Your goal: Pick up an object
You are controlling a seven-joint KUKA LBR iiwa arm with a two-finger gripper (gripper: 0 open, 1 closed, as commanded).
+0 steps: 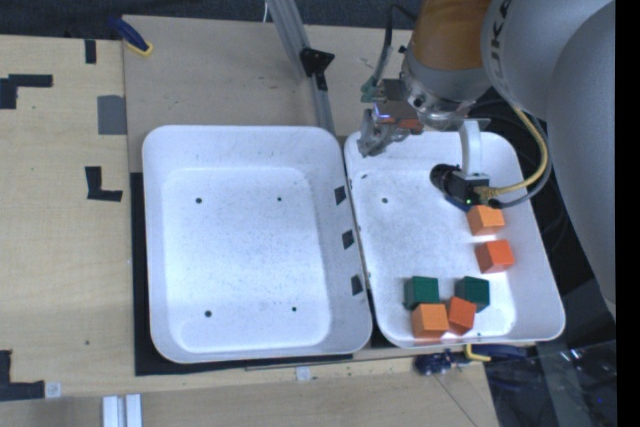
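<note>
The pickup looks not yet done: the gripper (385,130) hangs over the right bin's (400,215) far left corner, its finger state unreadable, while the blocks (446,303) lie ungrasped by the near edge.

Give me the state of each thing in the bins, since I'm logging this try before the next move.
Tool: above the right bin's far left corner, nothing seen in it.
Right bin: holds six blocks.
Orange blocks: near the right wall, apart, resting flat.
Green blocks: near the front, resting flat.
Orange blocks: at the front, side by side, touching.
Left bin: upright, beside the right bin.
</note>
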